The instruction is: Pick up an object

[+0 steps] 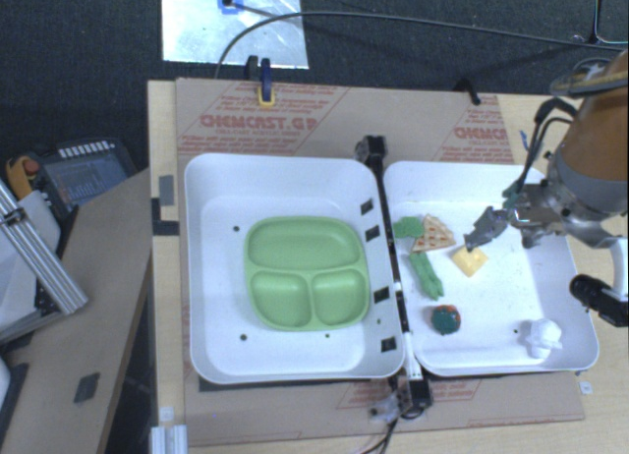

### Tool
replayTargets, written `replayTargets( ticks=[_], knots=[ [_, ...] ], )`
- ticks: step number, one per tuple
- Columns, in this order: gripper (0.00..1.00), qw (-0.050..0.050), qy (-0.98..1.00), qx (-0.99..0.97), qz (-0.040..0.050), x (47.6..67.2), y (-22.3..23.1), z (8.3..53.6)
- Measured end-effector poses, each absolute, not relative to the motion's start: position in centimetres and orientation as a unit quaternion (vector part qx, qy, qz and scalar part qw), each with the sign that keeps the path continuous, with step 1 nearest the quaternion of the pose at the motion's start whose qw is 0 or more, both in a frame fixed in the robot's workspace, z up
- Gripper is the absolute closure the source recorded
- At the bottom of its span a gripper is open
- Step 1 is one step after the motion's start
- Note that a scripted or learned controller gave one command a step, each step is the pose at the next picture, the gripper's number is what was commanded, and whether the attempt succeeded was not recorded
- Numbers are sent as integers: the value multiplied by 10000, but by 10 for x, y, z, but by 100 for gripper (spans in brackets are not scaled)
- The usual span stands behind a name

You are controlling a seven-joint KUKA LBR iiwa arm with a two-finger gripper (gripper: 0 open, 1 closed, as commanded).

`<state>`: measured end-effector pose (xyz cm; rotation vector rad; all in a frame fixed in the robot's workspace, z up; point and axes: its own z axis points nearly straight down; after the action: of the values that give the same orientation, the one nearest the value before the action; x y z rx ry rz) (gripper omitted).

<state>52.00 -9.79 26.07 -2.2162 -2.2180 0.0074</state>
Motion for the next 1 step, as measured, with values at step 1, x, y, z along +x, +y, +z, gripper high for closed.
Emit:
replayTargets(
  ticks=[1],
  knots=[
    [0, -9, -7081, -7061, -7, 522, -98, 265]
  ],
)
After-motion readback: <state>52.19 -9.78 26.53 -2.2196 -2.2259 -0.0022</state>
